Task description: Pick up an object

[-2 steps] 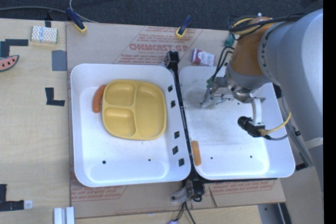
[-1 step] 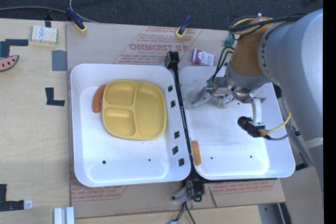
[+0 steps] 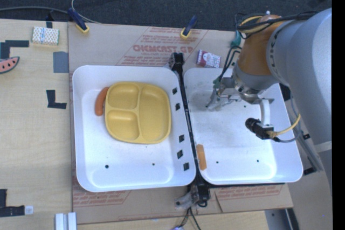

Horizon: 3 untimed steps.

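**Inspector:** Report the bench as it stands.

**Assistant:** Two shallow white plastic bins sit side by side. The left bin (image 3: pixel 86 169) holds a yellow plastic tray with three compartments (image 3: pixel 137 112), and an orange sausage-shaped piece (image 3: pixel 99 102) lies touching the tray's left edge. In the right bin (image 3: pixel 280 167) a small orange carrot-like piece (image 3: pixel 201 157) rests against the left wall, near the front corner.

**Inspector:** And the arm?

**Assistant:** The two-finger metal gripper (image 3: pixel 214 103) hangs low over the upper left part of the right bin, pointing toward the divider. Its fingers appear set slightly apart, with nothing between them. The bin floor directly beneath it is bare.

**Inspector:** Which step is in hand?

**Assistant:** My judgement: the approach, before any grasp. Nothing has been lifted. The nearest candidate is the small orange piece, in the same bin but well apart from the gripper, toward the front.

**Inspector:** What does the next move call for?

**Assistant:** Travel along the divider toward the front, then a descent with the fingers straddling the piece across its narrow width. Its seat hard against the wall is the risk: one finger may find no room between piece and wall, and could push it along instead of closing on it.
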Available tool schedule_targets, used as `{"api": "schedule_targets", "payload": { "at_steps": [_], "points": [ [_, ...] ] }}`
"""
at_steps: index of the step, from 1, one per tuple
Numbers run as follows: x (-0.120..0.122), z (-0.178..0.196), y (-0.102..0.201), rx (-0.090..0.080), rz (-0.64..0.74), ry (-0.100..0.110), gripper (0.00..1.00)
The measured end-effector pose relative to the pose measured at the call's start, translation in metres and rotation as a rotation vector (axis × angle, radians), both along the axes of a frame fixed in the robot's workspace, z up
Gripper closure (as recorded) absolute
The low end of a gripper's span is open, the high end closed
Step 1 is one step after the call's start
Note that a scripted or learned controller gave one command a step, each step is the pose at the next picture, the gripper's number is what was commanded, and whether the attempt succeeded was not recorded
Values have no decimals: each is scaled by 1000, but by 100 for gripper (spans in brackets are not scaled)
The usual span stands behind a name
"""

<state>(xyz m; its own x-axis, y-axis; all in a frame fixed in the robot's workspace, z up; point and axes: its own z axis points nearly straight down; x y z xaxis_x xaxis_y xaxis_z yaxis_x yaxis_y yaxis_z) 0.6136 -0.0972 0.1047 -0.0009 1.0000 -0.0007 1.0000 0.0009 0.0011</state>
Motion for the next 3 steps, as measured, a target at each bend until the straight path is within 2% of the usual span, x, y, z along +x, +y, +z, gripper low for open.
{"api": "schedule_targets", "payload": {
  "at_steps": [1,2,3],
  "points": [
    [0,0,0,0,0,0,0],
    [0,9,1,2,1,1,100],
    [0,9,1,2,1,1,0]
  ]
}}
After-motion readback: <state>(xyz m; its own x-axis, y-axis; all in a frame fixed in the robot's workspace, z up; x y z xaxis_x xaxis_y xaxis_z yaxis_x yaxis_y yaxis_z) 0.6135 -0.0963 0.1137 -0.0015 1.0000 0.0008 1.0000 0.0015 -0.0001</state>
